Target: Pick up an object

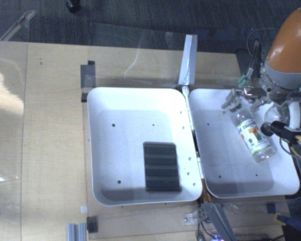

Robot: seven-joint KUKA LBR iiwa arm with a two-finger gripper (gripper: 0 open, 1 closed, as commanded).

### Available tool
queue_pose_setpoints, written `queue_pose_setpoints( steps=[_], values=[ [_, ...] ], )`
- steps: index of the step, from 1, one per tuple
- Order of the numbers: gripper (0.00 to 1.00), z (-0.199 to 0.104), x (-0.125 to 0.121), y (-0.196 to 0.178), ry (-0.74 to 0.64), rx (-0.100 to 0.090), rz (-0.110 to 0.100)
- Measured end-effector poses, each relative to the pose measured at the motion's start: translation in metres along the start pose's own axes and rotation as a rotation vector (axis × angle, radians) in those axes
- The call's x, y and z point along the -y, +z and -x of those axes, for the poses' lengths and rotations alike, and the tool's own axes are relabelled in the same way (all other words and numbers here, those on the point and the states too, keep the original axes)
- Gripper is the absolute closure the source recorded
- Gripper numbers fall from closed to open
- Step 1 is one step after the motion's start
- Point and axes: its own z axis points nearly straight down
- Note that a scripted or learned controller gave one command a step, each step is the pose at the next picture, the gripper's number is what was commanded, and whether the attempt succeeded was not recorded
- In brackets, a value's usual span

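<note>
One gripper: a metal two-finger gripper (237, 98) hangs over the right white bin's (226, 185) far edge; I cannot tell its state.
Bottle: a clear plastic bottle with a white-and-green label (251, 132) lies tilted near the right bin's right edge, its cap end just beside the gripper.
Block: a black ribbed rectangular block (161, 166) lies near the left white bin's (105, 134) near edge.

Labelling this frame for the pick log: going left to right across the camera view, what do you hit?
Left bin → black ridged block lying in it → divider post between the bins → right bin → clear bottle lying tilted in it. The gripper overlaps the bottle's top end, so it is left out.
</note>
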Motion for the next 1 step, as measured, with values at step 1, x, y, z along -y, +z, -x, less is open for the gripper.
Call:
queue_pose_setpoints(
  steps=[1],
  values=[
    [0.00,0.0885,-0.0340,0.0529,-0.139,0.002,0.003]
  ],
)
